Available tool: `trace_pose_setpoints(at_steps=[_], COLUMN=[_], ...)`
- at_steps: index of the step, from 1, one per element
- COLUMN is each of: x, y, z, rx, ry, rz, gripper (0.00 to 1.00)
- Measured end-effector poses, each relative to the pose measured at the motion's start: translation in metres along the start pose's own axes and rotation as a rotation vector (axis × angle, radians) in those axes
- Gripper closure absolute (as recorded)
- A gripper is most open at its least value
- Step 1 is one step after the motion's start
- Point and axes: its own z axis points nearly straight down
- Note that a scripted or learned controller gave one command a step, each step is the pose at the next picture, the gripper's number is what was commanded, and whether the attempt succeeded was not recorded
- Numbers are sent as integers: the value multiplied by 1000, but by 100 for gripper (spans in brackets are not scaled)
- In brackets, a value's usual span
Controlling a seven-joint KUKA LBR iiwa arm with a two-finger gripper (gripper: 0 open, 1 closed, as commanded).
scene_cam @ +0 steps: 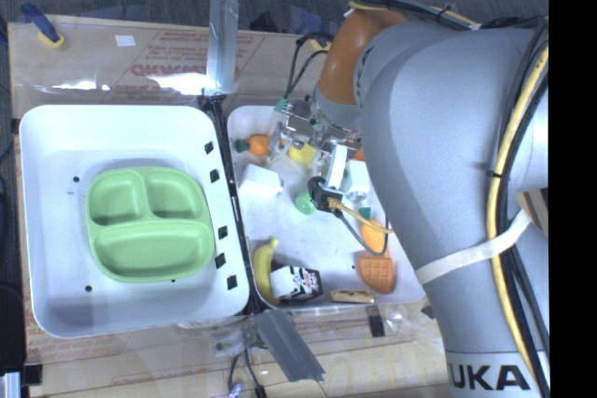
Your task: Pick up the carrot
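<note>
The carrot (256,144), a small orange piece with a green end, lies at the far left of the right bin (244,228), near its back wall. My gripper (297,141) hangs low over the back of that bin, just right of the carrot and close to it. The wrist's metal parts and cables hide its tip. A yellow item (301,154) lies right under it. I see nothing held.
The right bin also holds a green piece (305,201), a banana (264,267), a black-and-white item (298,282), a waffle (377,271) and an orange piece (373,238). A green divided plate (147,224) sits in the left bin (37,200). The arm covers the right bin's right side.
</note>
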Motion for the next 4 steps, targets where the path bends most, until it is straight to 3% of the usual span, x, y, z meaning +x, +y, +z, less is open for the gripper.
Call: trace_pose_setpoints(at_steps=[1,2,3,4], x=[-1,-9,-36,-98], y=[-8,-16,7,23], z=[2,1,-1,-297], rx=[2,-6,4,-22], ry=[13,23,27,38], rz=[241,615,861,959], gripper=[0,0,0,0])
